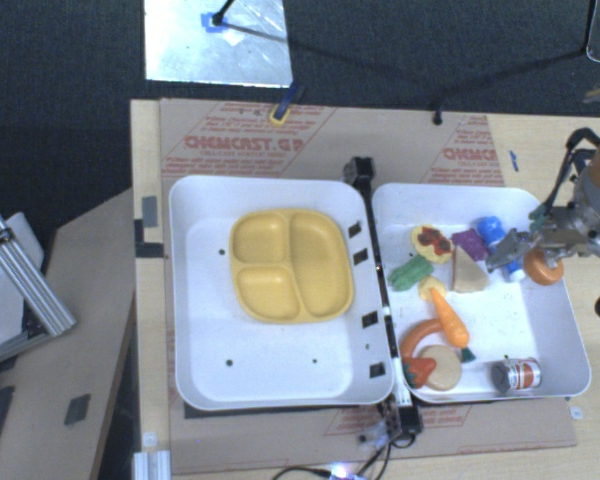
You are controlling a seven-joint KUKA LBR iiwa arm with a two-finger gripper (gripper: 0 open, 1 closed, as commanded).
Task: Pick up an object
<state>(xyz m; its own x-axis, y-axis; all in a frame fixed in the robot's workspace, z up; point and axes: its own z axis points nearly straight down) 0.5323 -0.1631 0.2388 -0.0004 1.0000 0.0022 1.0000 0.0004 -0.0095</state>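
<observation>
Grey metal, the end effector hangs low over the right white plastic bin's far right side, near its rim, above toys; whether it is open or closed I cannot tell. Beside it lie a round orange ring, a blue block and a beige wedge, with bare floor toward the near right. The left white bin holds a yellow sectioned plate.

Divided plate in left bin; toys in right bin.

High fixed camera, slanted down, both bins
</observation>
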